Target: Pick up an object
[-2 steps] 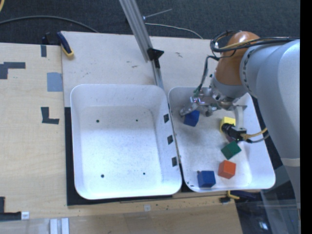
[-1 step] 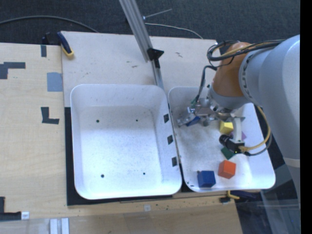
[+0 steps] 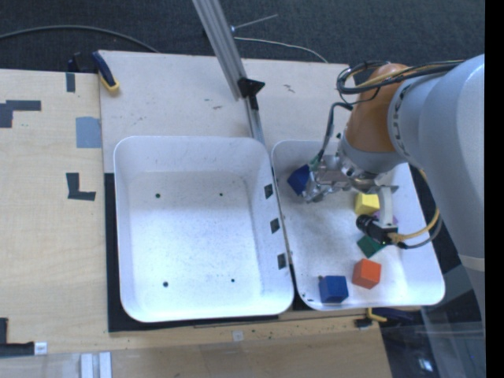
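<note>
Beside gripper (image 3: 316, 189), blue block (image 3: 298, 179)

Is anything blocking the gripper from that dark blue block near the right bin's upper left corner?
Nothing visible does. The gripper sits right beside the dark blue block, at its right edge; the other blocks lie farther down the right bin.

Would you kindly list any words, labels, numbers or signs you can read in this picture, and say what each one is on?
None can be read.
The blocks in the right bin show plain coloured faces.
The small dark tabs on the left bin wall are too small to read.
</note>
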